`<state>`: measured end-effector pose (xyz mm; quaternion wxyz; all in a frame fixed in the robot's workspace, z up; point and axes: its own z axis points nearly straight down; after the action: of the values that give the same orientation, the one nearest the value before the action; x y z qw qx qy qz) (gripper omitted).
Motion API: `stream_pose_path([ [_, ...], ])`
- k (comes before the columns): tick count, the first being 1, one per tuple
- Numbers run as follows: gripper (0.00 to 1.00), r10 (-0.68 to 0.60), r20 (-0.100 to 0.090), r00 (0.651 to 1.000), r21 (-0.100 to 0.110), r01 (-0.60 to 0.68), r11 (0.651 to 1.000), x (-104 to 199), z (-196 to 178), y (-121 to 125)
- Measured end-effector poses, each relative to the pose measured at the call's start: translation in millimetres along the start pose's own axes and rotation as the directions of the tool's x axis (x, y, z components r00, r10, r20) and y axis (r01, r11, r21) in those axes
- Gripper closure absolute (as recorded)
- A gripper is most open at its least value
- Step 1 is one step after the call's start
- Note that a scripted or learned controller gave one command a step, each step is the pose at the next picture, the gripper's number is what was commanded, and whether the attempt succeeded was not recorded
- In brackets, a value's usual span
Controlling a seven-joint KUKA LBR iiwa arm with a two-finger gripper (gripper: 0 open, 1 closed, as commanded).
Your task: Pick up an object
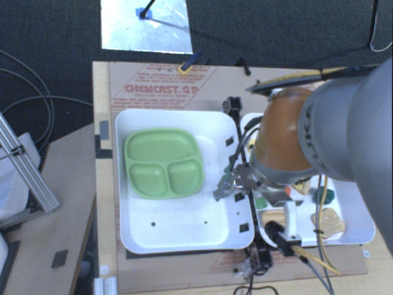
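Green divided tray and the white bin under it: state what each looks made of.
Green divided tray: probably moulded plastic, matte; even pale colour, soft rounded compartment edges, no sharp glare. White bin: likely thin formed plastic, smooth and slightly glossy; uniform white, rounded corners and raised rim. Neither can be confirmed by look alone.

Green tray (164,163): three compartments, flat, upright, in the left bin, upper-left part, left of frame centre. Right bin, lower right of frame, mostly hidden: tan flat piece (329,222) near the bottom-right corner, dark green item (325,196) just above it, small green bit (261,201) by the bin divider.
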<state>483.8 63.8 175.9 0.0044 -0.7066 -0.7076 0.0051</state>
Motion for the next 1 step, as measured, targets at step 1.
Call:
stream_pose_path([
  [1,1.00,-0.002,-0.002,1.000,-0.016,0.002,1.000,-0.3,-18.7,3.6],
])
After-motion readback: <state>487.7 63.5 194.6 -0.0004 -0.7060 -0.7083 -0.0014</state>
